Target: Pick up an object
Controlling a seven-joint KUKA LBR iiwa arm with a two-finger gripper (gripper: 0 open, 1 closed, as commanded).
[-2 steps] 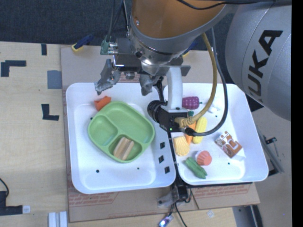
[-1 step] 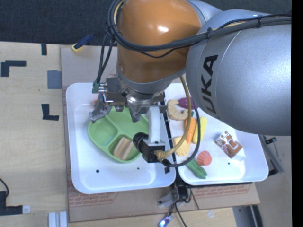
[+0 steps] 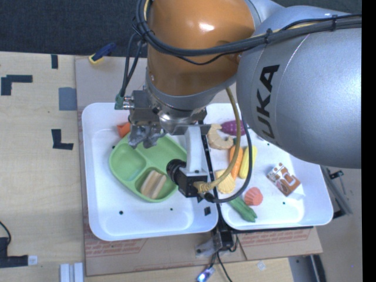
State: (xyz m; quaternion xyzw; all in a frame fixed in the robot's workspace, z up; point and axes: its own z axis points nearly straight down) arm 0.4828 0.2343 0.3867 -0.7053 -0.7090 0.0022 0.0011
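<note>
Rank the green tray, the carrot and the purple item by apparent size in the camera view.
1. Green tray, left bin: clearly largest, though the arm hides part of it.
2. Carrot, right bin.
3. Purple item, right bin: looks smallest, but the arm may hide part, so its place below the carrot is unsure.

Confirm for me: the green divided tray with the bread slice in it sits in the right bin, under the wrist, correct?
Not quite. The camera view shows the green divided tray in the left bin, not the right one. The rest holds: the bread slice lies in it, under the wrist.
</note>
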